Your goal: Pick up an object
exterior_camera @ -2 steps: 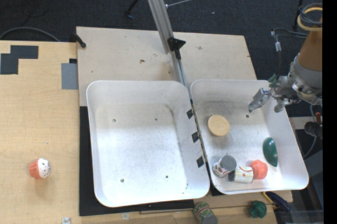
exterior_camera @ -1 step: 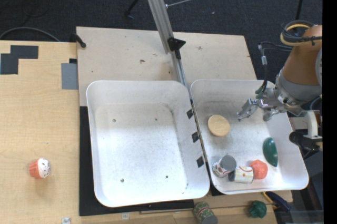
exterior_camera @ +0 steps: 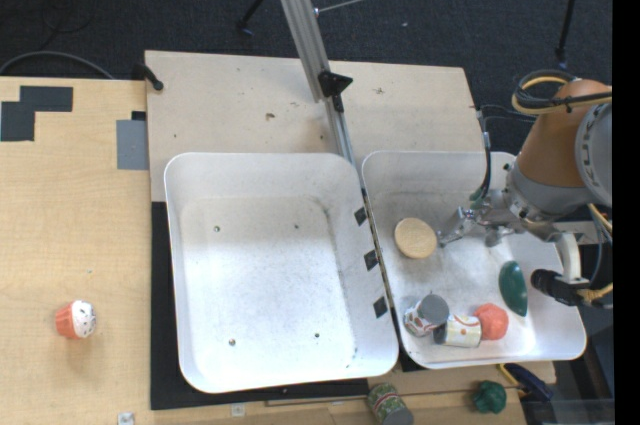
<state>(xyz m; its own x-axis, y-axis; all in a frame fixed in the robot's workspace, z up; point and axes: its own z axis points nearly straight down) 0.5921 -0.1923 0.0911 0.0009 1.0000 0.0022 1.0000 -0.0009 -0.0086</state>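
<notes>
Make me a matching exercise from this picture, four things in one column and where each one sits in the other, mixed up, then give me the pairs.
Things:
1. tan round disc
2. dark green piece
3. orange and white ball
4. pincer

Places:
A. on the wooden surface left of both bins
B. right bin, near its right wall
C. right bin, close to the divider between bins
D. above the right bin, just right of the disc

Pairs: 1-C, 2-B, 3-A, 4-D
</notes>
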